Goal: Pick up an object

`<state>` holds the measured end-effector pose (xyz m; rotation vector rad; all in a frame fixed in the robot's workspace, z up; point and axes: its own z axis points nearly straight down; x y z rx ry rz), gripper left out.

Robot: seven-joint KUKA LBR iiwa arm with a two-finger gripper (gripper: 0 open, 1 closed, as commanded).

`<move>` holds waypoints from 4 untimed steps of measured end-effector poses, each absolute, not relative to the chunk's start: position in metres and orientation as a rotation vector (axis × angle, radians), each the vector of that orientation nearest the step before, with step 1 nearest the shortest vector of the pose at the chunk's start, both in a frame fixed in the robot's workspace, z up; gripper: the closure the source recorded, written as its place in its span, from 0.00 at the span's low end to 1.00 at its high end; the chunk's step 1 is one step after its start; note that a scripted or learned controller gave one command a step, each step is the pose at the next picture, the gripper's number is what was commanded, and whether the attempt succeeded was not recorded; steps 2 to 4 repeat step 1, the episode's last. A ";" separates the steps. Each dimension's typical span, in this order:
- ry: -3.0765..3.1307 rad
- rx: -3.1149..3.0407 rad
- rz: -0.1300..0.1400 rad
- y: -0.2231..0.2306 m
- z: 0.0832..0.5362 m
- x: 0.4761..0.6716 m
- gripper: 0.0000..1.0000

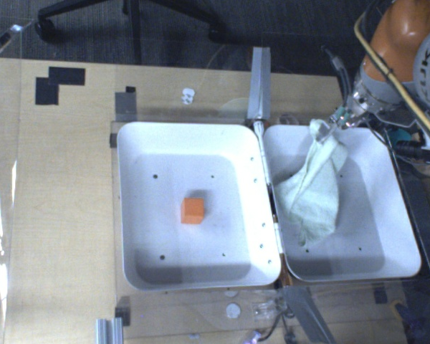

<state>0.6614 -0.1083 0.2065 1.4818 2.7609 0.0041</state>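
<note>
A: Where was the cloth [317, 192] at that moment?

B: In the right bin [387, 264], toward its left half. Its top corner was drawn up to a point at the upper middle of that bin, and the rest hung and spread downward in pale greenish-white folds, the lower part lying on the bin floor close to the wall shared with the other bin.

A: And the claw [342, 118]?

B: It sat at the upper right of the frame, right at the peak of the cloth. The fingers looked pinched together on that top corner, so the claw was gripping the cloth. Above it the grey arm [387, 84] ran up to the orange band [408, 27] at the top right corner, with cables looping around it.

A: Anything in the left bin [140, 264]?

B: A small orange cube [193, 211], near the middle of the floor, a little below centre, well apart from every wall.

A: Any writing or labels you could read?

B: Only a fragment. There were dark letters on the grey casing at the far right edge beside the orange band, but they were cut off and I could not make them out. On the wooden bench [57, 213], at the upper left, lay black tape patches [57, 84] with no text on them. A small white scrap [188, 96] lay above the left bin; too small to tell whether it bore any marking.
</note>
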 end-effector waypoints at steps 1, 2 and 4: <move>2.986 0.960 0.003 -0.114 0.176 0.630 1.00; 2.986 0.960 0.003 -0.114 0.176 0.630 1.00; 2.986 0.960 0.003 -0.114 0.176 0.630 1.00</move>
